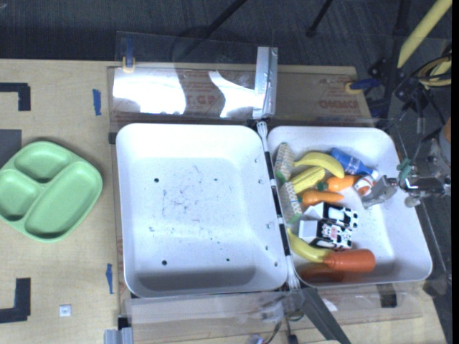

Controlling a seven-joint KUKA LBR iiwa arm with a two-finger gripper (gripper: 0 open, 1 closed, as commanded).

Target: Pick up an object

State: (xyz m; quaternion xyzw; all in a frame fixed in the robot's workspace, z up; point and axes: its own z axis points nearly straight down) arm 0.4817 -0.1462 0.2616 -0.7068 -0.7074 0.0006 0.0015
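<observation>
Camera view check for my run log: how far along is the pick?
Done: nothing looks lifted; the bananas, carrot and other toys lie in the right bin. In hand: the tool sits at that bin's right side, nothing visibly held. Left: grasp and lift.

Left bin (193, 264): the floor is seen bare from wall to wall, and open access from above is afforded. Right bin (405, 228): its left and middle parts are crowded by a heap of objects, among them yellow bananas (320, 165), a blue item (351, 161), a carrot (324, 195), a black-and-white box (337, 228) and a red-orange sausage-shaped piece (344, 261). Free floor is found only along the right wall. Passage between the bins is obstructed by the raised rims (276, 206). A green divided plate (46, 190) is noted well apart, left of both bins.
</observation>
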